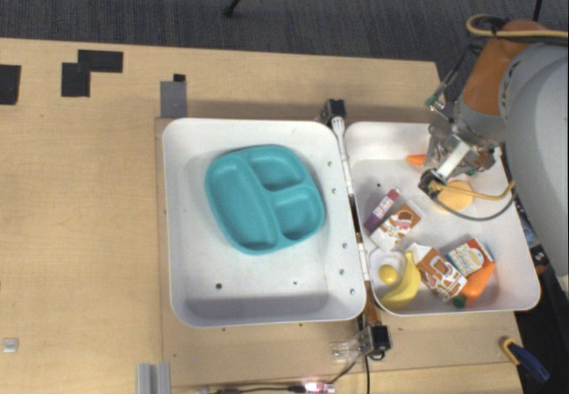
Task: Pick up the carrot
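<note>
Bins (267,290) smooth wht plastic, tray (263,197) matt teal plastic, bench (80,232) wood

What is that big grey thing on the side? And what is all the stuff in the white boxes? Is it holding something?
The grey thing is a robot arm. At its end is a gripper, its pinching hand. One camera looks down on the bench from above. Two white bins sit side by side. The left bin has a teal plate with sections. The right bin has a banana, small cartons, a packet and the carrot it should pick up. The gripper hovers at the bin's far end, away from the carrot. I cannot tell if it holds anything.
</note>
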You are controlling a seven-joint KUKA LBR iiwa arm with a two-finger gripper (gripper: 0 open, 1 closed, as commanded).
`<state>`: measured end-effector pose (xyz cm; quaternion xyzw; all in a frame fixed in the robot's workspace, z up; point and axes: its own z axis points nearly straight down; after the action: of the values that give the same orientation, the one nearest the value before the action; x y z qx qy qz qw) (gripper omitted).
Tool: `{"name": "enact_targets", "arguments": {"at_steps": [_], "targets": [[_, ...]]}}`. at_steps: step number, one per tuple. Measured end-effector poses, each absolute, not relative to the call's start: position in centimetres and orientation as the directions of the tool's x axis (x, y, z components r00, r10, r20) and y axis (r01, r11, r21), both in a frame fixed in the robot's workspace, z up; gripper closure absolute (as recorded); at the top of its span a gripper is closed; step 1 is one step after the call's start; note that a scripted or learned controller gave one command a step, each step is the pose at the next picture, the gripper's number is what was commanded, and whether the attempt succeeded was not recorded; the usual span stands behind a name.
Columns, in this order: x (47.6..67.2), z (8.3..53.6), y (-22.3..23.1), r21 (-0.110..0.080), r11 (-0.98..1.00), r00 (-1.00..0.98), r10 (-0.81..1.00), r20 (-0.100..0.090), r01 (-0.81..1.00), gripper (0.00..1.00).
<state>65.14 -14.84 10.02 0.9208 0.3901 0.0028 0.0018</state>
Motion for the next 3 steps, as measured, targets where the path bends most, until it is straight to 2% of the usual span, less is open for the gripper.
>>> {"name": "enact_targets", "arguments": {"at_steps": [1, 2, 3], "targets": [[65.1, 10.0, -14.8, 0.004, -0.695, 0.695, 0.719, 0.003, 0.719, 0.00], [62.8, 8.4, -17.0, -0.003, -0.766, 0.766, 0.643, -0.001, 0.643, 0.00], [63.0, 9.7, -16.8, -0.002, -0.760, 0.760, 0.650, 0.001, 0.650, 1.00]]}}
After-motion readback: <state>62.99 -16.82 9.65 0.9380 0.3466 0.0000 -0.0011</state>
